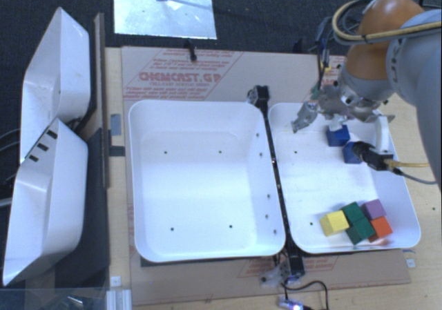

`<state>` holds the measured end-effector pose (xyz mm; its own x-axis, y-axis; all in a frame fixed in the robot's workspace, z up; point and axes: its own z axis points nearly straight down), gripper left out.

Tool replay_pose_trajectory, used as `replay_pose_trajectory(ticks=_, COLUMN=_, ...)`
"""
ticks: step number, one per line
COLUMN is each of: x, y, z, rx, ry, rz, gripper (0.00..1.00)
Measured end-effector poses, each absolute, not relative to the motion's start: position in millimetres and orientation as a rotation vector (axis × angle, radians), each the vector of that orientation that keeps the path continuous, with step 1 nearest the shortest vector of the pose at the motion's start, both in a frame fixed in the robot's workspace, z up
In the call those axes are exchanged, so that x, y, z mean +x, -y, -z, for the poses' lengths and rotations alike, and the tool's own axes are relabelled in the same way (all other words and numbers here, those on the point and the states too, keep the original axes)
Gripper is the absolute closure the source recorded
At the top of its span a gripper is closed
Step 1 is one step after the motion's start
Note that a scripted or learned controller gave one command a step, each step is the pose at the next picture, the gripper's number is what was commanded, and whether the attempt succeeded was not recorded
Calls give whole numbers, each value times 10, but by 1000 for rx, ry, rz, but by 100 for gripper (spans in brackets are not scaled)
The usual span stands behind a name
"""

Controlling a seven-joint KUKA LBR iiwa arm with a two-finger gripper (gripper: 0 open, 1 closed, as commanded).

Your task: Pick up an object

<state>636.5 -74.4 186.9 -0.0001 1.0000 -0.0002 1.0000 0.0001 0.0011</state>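
Right bin [404, 233]: yellow [335, 222], green [358, 223], purple [375, 208] and orange [380, 228] blocks clustered at near right; two blue blocks [338, 137] at far right. Gripper [304, 118] over the far left corner of that bin; whether spread or pressed together cannot be told. Left bin [148, 112] alongside.

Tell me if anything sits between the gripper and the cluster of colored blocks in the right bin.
Nothing visible blocks it. The gripper hangs over the right bin's far end, and bare white floor lies between it and the colored blocks at the near corner. Two blue blocks lie off to the side.
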Motion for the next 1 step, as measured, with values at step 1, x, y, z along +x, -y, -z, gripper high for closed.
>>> replay_pose_trajectory(ticks=1, x=6392, y=790, z=-1994, rx=2220, ry=-2221, rz=-2, gripper=0)
